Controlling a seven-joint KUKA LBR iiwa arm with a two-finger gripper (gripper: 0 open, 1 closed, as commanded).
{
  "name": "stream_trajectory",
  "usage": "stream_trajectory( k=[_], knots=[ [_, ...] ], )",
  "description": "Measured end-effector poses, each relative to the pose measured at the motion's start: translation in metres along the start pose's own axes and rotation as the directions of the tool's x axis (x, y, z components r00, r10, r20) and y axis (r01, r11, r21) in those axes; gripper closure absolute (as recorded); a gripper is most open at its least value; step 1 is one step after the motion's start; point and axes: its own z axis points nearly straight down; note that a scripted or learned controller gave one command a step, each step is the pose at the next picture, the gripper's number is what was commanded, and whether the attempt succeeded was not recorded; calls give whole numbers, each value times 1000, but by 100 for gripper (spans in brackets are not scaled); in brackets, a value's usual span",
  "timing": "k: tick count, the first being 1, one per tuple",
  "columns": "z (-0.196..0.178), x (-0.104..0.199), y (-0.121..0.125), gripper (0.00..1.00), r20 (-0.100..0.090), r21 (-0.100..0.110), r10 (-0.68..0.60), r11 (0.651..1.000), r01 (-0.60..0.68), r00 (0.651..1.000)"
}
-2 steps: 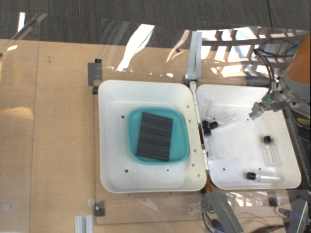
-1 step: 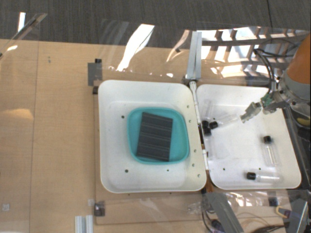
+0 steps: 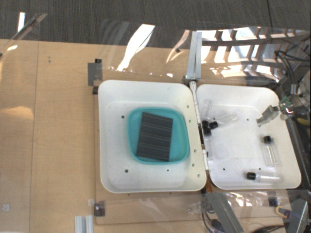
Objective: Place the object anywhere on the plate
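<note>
So the left bin (image 3: 112,130) has a teal plate (image 3: 182,142) in the middle, and the dark ribbed block (image 3: 155,136) is lying flat right on it. The right bin (image 3: 243,98) holds a few clear vials with black caps (image 3: 266,149) scattered around. The pincer (image 3: 268,114) sits over that bin's far right edge, can't tell if it's clenched or released.

Fixed above the bench (image 3: 48,130), looking down at a slant from moderate height. Both bins whole in frame: left bin (image 3: 112,174) at center, right bin (image 3: 243,174) toward the right edge. Dark floor (image 3: 121,4) across the top, bare benchtop filling the left third.
</note>
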Motion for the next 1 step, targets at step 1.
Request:
stream_trajectory(
  k=[1],
  knots=[
    [28, 11, -47, 0, -3, 4, 46, 999, -46, 999]
  ],
)
